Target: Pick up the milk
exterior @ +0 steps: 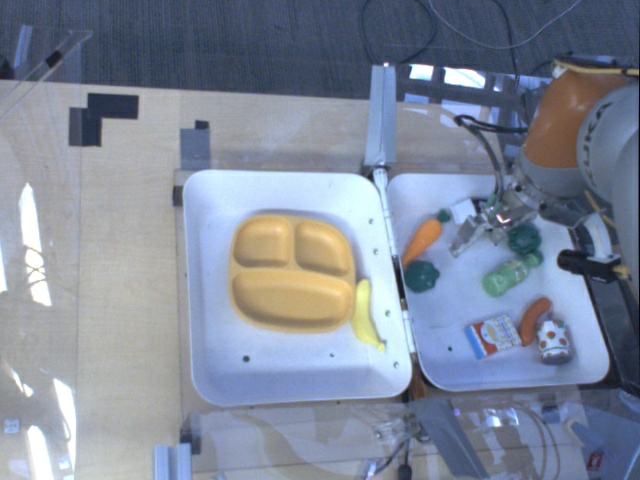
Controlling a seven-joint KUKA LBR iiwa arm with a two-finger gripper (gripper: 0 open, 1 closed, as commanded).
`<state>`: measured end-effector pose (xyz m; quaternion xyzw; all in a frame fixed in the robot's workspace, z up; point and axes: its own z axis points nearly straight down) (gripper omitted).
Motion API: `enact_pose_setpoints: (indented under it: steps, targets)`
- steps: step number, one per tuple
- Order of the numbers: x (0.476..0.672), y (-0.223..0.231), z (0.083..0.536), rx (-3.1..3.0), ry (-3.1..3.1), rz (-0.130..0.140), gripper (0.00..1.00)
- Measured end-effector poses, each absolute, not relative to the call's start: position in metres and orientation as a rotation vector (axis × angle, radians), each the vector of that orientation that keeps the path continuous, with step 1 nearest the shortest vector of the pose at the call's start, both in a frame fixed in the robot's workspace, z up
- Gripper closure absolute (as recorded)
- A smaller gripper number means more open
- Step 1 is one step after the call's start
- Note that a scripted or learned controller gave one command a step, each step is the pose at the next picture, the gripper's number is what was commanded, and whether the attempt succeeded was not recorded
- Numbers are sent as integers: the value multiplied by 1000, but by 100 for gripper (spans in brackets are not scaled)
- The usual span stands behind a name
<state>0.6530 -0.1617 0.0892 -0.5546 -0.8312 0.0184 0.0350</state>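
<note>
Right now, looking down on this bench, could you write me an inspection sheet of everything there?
Surface: wooden bench with two white bins, left bin and right bin, side by side.
Job's things: milk lying flat near the right bin's front, untouched.
Clutter: yellow tray and banana in the left bin; carrot, broccoli, green bottle, sausage and spotted cup in the right.
Grippers: gripper low over the right bin's back, beside the carrot, away from the milk.
Cables: black loops behind the bench.
Surroundings: dark floor.
</note>
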Motion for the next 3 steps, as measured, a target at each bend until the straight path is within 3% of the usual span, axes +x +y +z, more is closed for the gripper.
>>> enact_pose_setpoints:
  steps: [1, 2, 3]
  targets:
    - [657, -159, 88, -1938, -2388, 40, 0]
    - [657, -167, 99, -1948, -2407, 60, 100]
    - [654, -164, 96, -1939, -2395, 65, 0]
